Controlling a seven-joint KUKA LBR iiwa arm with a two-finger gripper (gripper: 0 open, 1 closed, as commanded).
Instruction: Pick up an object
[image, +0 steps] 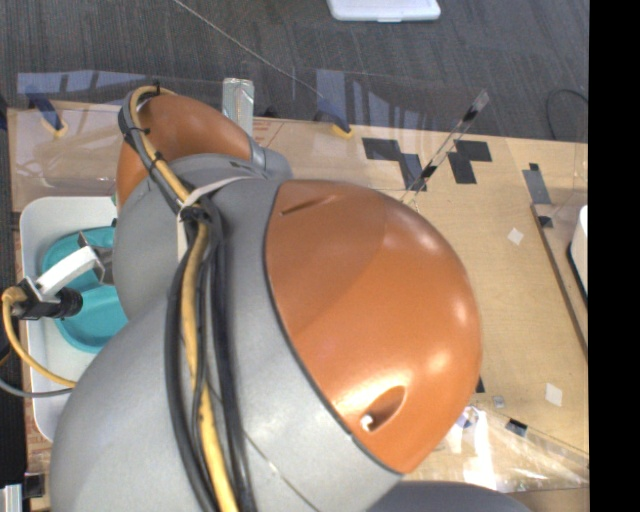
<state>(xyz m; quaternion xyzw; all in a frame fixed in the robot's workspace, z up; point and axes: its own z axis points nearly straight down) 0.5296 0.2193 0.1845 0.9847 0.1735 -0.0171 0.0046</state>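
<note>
My grey and orange arm (330, 330) takes up most of the camera view and hides the bench beneath it. At the far left a white bin (40, 215) shows part of its rim and floor. In it lies a teal object (95, 320), partly covered by the arm. A white and black fitting with a yellow cable (55, 285) sits over the teal object. The gripper itself is hidden under the arm.
Brown cardboard (520, 290) with black tape marks covers the bench to the right. A thin rod (445, 150) stands at the back. Crumpled clear plastic (480, 430) lies at the lower right. Dark carpet (300, 40) runs behind the bench.
</note>
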